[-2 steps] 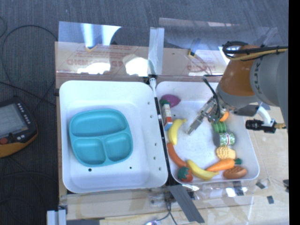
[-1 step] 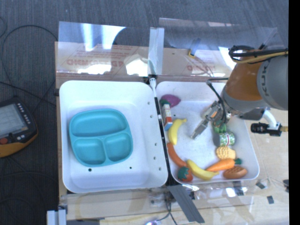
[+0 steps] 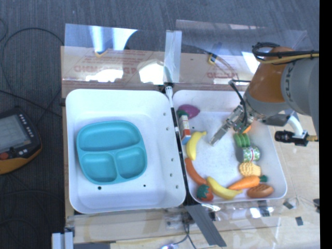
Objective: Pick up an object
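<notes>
The right bin (image 3: 220, 160) holds several toy foods. A yellow banana (image 3: 193, 143) lies by its left wall, with a purple piece (image 3: 189, 110) and a small tube (image 3: 183, 126) above it. Along the front lie an orange-red sausage (image 3: 192, 171), a strawberry (image 3: 203, 192), a second banana (image 3: 223, 188), a carrot (image 3: 244, 182) and a brown roll (image 3: 260, 190). Corn (image 3: 249, 168), a can (image 3: 251, 153) and a green piece (image 3: 241, 139) sit at the right. My gripper (image 3: 215, 137) slants down-left over bare bin floor, between the first banana and the green piece, touching neither.
The left bin (image 3: 104, 100) carries a teal divided plate (image 3: 111, 150). The arm's orange band (image 3: 267, 82) hangs over the right bin's back right corner. A handheld controller (image 3: 18, 139) lies on the floor at far left, and clear plastic sheets stand behind the bins.
</notes>
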{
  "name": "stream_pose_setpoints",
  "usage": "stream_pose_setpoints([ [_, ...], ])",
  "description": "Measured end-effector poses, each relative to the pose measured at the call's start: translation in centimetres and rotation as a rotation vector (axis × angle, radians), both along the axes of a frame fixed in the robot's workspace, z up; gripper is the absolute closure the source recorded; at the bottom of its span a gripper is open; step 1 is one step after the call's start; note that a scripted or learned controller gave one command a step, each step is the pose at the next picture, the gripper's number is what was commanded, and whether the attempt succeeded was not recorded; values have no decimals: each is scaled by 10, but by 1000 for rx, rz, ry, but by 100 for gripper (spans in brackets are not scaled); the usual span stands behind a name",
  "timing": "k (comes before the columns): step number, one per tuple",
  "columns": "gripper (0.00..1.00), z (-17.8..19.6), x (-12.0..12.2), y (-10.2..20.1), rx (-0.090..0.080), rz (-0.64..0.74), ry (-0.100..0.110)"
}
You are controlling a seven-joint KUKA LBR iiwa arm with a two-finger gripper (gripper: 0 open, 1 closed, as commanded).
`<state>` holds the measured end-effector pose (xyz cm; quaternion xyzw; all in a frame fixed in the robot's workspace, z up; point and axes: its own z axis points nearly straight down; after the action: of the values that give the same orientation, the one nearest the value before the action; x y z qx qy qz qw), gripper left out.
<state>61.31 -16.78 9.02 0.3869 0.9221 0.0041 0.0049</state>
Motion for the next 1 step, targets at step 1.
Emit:
stream_pose_setpoints([
  [1, 0, 1, -19, 17, -9, 17, -2],
])
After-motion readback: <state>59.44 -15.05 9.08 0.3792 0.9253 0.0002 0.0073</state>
